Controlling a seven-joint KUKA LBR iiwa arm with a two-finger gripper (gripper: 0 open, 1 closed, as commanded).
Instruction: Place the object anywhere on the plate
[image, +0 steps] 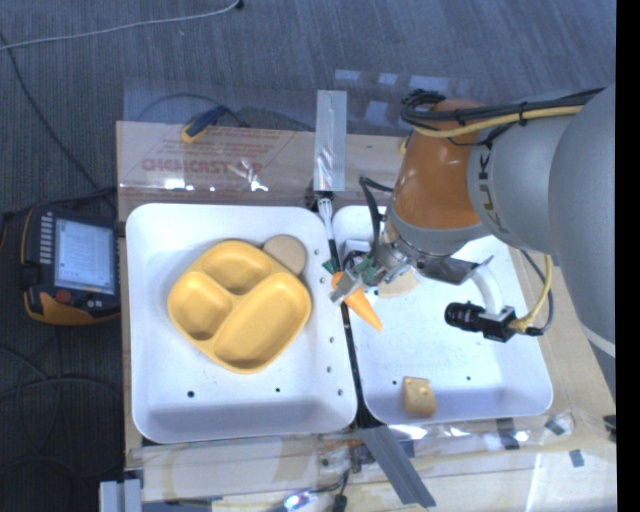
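The arm is reaching in over the right bin (520, 395), with its pincer (362, 276) sitting low at that bin's left edge, right by the divide between the two bins. A carrot (363, 306) is lying just under it, its orange body pointing down and to the right, its top end meeting the fingertips.

The step in hand looks to be carrying the carrot over to the yellow plate (240, 303), which is resting in the left bin (160, 400). To do it well, the arm is needing a clean lift first, high enough for the carrot's hanging tip to clear the raised rims between the bins, then a short travel to the left and a gentle lowering into one of the plate's hollows, rather than onto its sloping edge where the thing could roll off.

The pincer appears to be closed narrowly on the carrot's top end, though shadow and clutter around the fingertips are making the grip hard to confirm. A small tan block (418, 396) is lying well apart near the front of the right bin, and a round brown disc (287, 251) is touching the plate's far edge.
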